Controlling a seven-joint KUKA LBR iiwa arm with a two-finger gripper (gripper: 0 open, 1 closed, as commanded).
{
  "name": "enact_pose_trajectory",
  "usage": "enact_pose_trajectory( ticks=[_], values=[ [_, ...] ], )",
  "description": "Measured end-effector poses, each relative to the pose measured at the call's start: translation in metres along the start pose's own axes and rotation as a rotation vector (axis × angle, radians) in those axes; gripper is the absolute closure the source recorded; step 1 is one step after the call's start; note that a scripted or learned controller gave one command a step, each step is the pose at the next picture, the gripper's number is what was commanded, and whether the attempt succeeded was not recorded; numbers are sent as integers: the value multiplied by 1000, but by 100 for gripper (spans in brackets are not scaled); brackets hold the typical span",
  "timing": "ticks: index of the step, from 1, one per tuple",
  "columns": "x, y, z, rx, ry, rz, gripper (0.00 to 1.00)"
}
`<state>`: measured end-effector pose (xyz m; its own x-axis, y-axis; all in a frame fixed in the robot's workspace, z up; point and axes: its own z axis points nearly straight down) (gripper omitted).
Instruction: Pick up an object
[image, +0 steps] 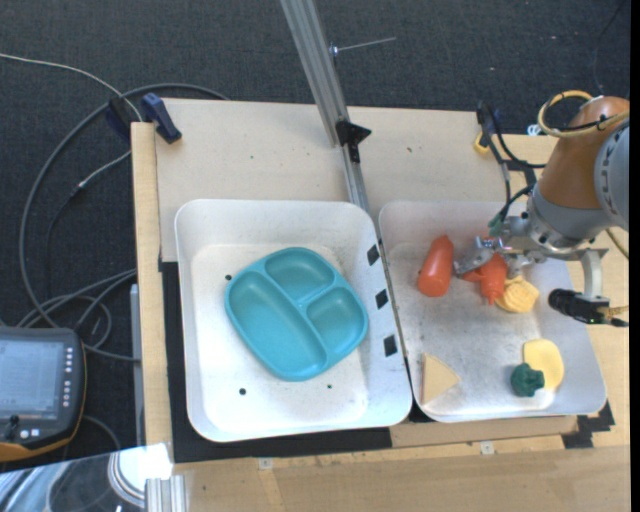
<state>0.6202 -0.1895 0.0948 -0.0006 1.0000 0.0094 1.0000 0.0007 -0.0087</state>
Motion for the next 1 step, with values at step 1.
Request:
enact_pose_trajectory(
  ticks=[1],
  values=[
    [-2,2,-18,-8,-4,0,100]
  ],
)
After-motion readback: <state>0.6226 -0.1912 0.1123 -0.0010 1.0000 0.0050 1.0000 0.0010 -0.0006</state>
